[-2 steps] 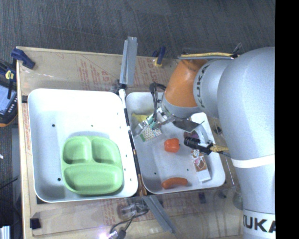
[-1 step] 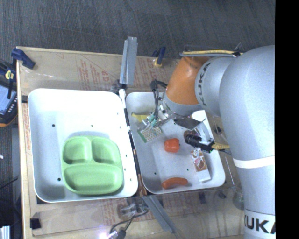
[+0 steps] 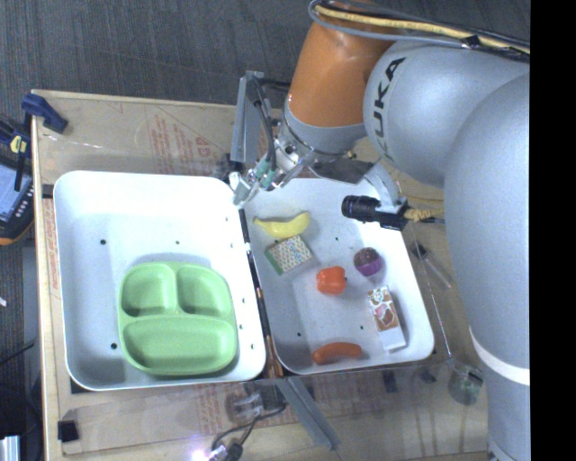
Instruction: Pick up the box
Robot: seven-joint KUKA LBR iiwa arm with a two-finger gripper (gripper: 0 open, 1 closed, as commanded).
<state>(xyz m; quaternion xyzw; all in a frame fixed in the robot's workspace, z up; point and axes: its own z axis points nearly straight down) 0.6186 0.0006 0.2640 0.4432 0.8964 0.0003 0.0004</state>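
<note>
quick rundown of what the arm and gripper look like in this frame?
Bulky grey arm with rounded links, black KUKA lettering and a wide orange band above the wrist. The gripper is slim grey metal with teal bits; a thin cable crosses the top.

The light is bright and even, and it seems to come from above. The two white bins (image 3: pixel 153 194) look very bright, almost washed out on their floors. Shadows are soft and small, tucked close under the green tray (image 3: pixel 177 320) and the banana (image 3: pixel 283 224). A tiny white glare spot shines at the bottom edge of the bench (image 3: pixel 135 122). The big grey arm (image 3: pixel 450 117) looks a little blurry. The dark floor (image 3: pixel 135 40) at the top is dim.
</note>
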